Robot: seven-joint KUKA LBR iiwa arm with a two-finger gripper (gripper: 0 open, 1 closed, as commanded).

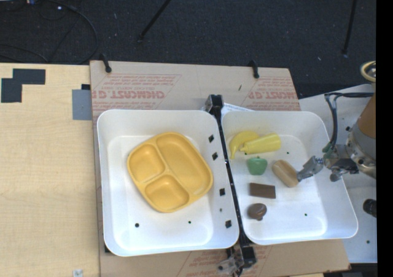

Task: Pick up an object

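The right bin (307, 223) holds several small objects: a yellow banana-like piece (253, 143), a green pepper-like piece (257, 165), a tan bread-like roll (284, 173), a brown flat block (262, 190) and a dark brown round lump (256, 210). My gripper (309, 169) reaches in from the right, low over the bin, its tip just right of the tan roll. Nothing shows between its fingers.
The left bin (116, 214) holds a yellow divided plate (169, 171). A black divider (222, 177) runs between the bins. Cardboard lies under both bins, and a wooden bench top spreads to the left. Cables hang by the arm at the right edge.
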